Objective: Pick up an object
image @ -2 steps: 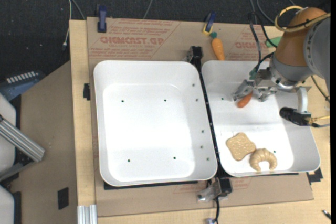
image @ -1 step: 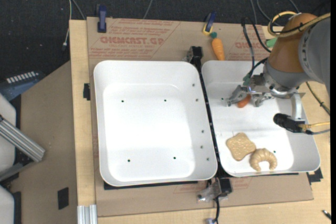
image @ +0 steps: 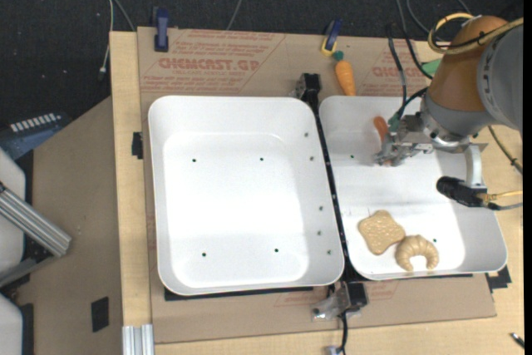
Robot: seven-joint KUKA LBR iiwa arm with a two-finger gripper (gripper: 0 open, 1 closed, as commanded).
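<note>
My arm reaches in from the right over the right bin (image: 465,258), wrist bent down, my hand (image: 392,152) low near its upper middle; whether it is spread or pinched, I cannot tell. A small orange piece (image: 380,126) sits just beside it. The cracker (image: 381,231) and croissant (image: 417,252) lie touching near the bin's front edge.

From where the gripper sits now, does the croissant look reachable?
Probably yes. The croissant lies in the open near the front of the right bin, beside the cracker. The gripper is over the same bin, with bare floor between them.
</note>
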